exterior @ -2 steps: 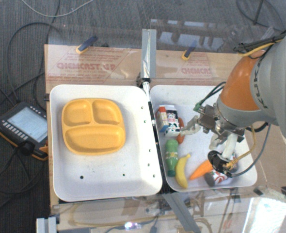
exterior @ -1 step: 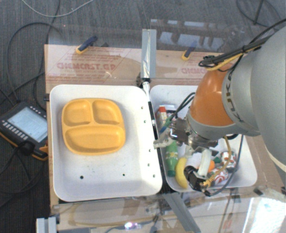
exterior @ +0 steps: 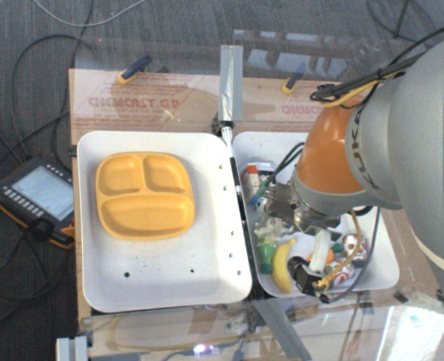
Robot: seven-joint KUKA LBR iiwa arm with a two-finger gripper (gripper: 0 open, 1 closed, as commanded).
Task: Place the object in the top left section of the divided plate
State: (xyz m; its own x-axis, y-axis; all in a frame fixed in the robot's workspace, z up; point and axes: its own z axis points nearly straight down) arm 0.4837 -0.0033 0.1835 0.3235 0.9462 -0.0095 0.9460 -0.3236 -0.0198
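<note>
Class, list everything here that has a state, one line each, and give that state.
divided plate: right side up, flat in the left bin.
banana: lying in the right bin, among clutter.
arm: reaching low over the right bin.

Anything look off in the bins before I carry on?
Nothing stands out. The yellow plate lies flat in the left bin. The banana and other small things lie jumbled in the right bin, none spilled outside.
</note>
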